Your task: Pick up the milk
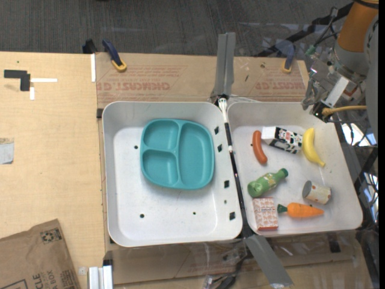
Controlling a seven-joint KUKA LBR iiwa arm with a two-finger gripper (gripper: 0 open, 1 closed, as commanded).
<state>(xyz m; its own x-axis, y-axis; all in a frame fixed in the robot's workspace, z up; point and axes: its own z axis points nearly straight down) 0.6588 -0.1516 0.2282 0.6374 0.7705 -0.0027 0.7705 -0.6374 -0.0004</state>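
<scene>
Lying on its side in the upper part of the right bin (pixel 343 179), the milk (pixel 286 139) sits between a red sausage (pixel 259 147) to its left and a banana (pixel 311 147) to its right. Lower in that bin are a green bottle (pixel 266 182), a small can (pixel 316 192), a carrot (pixel 302 210) and a pink box (pixel 265 214), while the left bin (pixel 120 197) holds a teal divided plate (pixel 178 153). At the upper right of the frame the end effector (pixel 325 98) hangs over the bin's far corner, apart from the milk; whether it is spread or pressed together I cannot tell.

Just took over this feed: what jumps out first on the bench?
The teal divided plate sits alone in the left bin. The right bin holds a scatter of toy food: the milk at the far side between a sausage and a banana, with a green bottle and carrot nearer.
</scene>
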